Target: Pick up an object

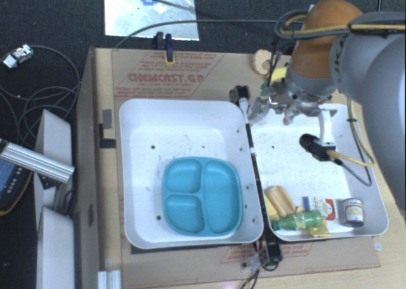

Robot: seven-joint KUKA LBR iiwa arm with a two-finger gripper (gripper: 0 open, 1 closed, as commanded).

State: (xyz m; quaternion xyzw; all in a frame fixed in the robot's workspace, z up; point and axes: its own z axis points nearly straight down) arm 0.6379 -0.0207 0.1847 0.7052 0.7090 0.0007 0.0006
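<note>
Green bottle (298, 220) at right bin (285, 161) front; arm (371, 66) over bin's rear, claw (274, 108) perhaps low, grip state unreadable.

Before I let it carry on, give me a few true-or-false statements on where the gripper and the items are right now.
1. The blue divided plate lies in the left-hand bin. True.
2. The green bottle stands upright in the middle of the right-hand bin. False: it lies on its side at that bin's near edge.
3. The gripper hangs over the blue divided plate. False: it is at the far end of the right-hand bin, close to the divide between the bins.
4. The small can sits in the near right corner of the right-hand bin. True.
5. The tan roll is up in the gripper. False: it lies in the bin beside the green bottle, well apart from the gripper.
</note>
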